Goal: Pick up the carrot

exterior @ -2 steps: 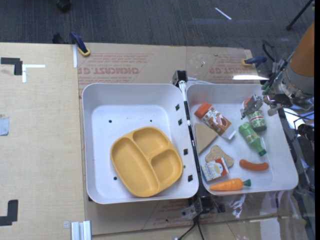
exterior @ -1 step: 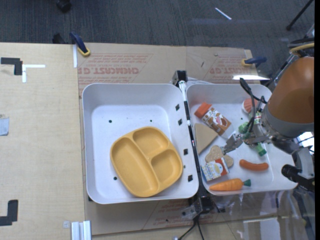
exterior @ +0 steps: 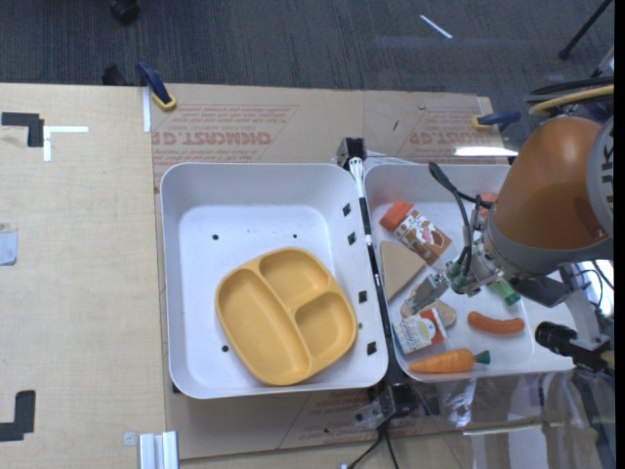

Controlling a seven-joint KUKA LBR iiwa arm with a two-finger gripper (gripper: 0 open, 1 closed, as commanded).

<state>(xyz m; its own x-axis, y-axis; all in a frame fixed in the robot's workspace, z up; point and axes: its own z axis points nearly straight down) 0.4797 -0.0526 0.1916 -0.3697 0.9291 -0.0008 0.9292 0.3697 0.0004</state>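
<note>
Left bin [exterior: 186,262]: a yellow divided plate [exterior: 285,313] is held at its centre. Right bin [exterior: 508,358]: a carrot [exterior: 447,362] lies along the near rim, long axis parallel to that rim, tapered tip leftward, green stub rightward. The pincer [exterior: 430,297] hangs above it; whether it is wide or narrow cannot be told. The carrot is best approached from above, fingers set across its narrow width.
</note>
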